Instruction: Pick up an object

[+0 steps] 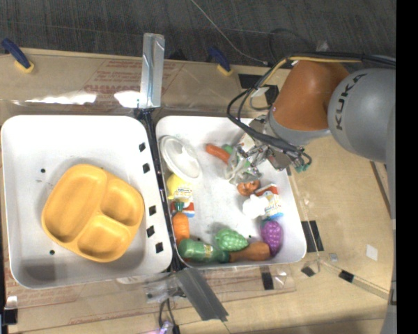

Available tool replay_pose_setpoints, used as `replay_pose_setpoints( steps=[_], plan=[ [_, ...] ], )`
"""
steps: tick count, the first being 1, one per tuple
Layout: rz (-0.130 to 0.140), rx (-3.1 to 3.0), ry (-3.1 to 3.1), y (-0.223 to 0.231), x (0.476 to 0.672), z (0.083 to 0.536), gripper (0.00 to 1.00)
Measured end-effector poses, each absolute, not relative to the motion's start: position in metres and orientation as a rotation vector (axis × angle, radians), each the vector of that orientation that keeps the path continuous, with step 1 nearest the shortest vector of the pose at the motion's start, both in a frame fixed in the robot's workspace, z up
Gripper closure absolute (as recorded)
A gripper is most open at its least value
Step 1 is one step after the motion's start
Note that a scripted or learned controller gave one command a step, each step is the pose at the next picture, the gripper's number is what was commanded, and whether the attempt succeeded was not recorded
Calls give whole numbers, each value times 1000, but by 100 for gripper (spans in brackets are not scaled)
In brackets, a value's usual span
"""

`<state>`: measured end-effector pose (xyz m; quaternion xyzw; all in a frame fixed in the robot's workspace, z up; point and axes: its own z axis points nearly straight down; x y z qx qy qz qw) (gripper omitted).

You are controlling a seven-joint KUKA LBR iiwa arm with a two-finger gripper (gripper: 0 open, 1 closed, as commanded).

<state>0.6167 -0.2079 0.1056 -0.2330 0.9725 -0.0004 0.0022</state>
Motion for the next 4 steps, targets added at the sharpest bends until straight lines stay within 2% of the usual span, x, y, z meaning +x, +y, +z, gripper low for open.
replay_pose_setpoints(
  steps=[1, 2, 4],
  plan=[
    [-13, -833, 3013, -162, 621, 232, 100],
    [-3, -793, 3037, -196, 645, 219, 100],
    [-10, -800, 3023, -194, 649, 243, 100]
  ],
)
